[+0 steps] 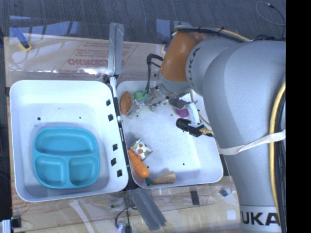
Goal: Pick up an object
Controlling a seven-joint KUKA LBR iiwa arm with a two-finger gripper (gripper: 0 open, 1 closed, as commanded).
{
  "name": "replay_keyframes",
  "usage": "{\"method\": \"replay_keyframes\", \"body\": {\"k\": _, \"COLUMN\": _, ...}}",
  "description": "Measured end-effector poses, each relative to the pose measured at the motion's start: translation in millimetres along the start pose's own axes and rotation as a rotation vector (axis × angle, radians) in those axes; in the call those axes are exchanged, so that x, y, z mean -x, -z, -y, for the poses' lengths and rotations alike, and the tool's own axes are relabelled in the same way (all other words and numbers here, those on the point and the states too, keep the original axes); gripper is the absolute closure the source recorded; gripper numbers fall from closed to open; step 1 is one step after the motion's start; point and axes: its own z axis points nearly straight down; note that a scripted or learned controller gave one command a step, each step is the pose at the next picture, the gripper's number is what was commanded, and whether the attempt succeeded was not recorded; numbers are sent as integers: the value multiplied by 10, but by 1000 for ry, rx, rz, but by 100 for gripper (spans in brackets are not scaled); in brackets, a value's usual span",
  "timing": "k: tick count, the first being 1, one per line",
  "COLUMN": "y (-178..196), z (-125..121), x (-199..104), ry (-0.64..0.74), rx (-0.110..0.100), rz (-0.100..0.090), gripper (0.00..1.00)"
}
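Tool (148,100) positioned just right of brown oval bread roll (126,102) in right white bin (206,171); tool opening cannot be judged.

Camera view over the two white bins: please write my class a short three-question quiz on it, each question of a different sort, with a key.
1. True or false: the light-blue divided plastic tray lies in the right white bin.
2. Multiple choice: the orange carrot lies near which part of the right bin? A) far right corner B) near left corner C) centre
3. Fill in: the small carton printed with red fruit lies just above the ____.

Key
1. False; it lies in the left white bin.
2. B
3. carrot

Hint: the grey arm's gripper is low over the right bin's far end, beside a brown bread roll.
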Motion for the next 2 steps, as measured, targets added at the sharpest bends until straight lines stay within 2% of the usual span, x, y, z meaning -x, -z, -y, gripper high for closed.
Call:
{"method": "replay_keyframes", "body": {"k": 1, "y": 112, "z": -23, "x": 1, "ry": 4, "rx": 11, "rz": 5, "gripper": 100}}
{"method": "replay_keyframes", "body": {"k": 2, "y": 1085, "z": -306, "x": -907, "ry": -86, "rx": 37, "rz": 12, "gripper": 100}}
